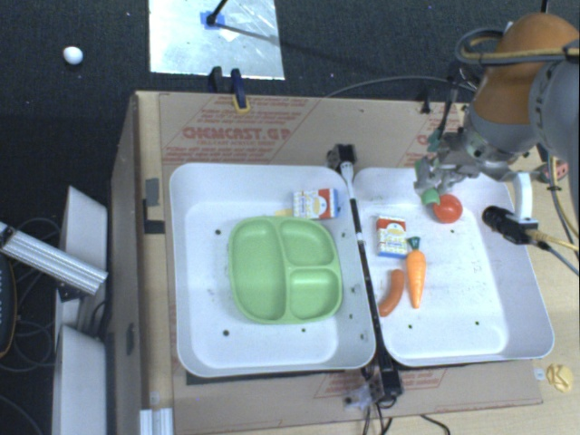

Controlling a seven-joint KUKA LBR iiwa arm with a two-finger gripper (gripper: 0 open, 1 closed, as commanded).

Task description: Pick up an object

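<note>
My gripper [431, 185] hangs over the back of the right bin [521, 329], just up and left of a red tomato [448, 209] with a green stem. The tomato lies on the bin floor and touches or nearly touches the gripper's tip. A small red and white box [391, 236] sits in front and to the left of the tomato. An orange carrot [415, 276] with a green top lies below the box, with a red-orange pepper [391, 293] beside it.
The left bin [195, 243] holds a green divided plate [283, 269] and a small carton [316, 204] at its back right. A black bar [356, 220] runs along the seam between the bins. Cardboard [236, 134] lies under both bins.
</note>
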